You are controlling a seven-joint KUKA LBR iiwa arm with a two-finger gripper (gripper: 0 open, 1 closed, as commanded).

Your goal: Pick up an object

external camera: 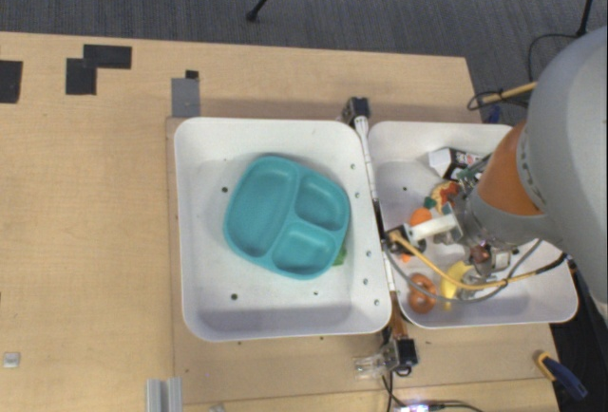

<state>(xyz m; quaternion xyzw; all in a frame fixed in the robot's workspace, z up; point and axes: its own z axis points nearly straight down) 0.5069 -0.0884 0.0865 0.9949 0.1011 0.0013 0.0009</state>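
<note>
From my station, the table (85,239) carried two bins. The left bin (204,306) held a teal divided plate (288,215); the right bin (532,310) held small clutter (429,287), probably toys. The end effector (475,253) was low among them, reaching; whether it was gripping I couldn't tell. Next I'd want a clean lift.

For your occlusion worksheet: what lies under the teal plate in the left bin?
A sliver of something green peeks out from under the plate's lower right edge, resting on the bin floor. The plate covers the rest, so what it is cannot be told.
</note>
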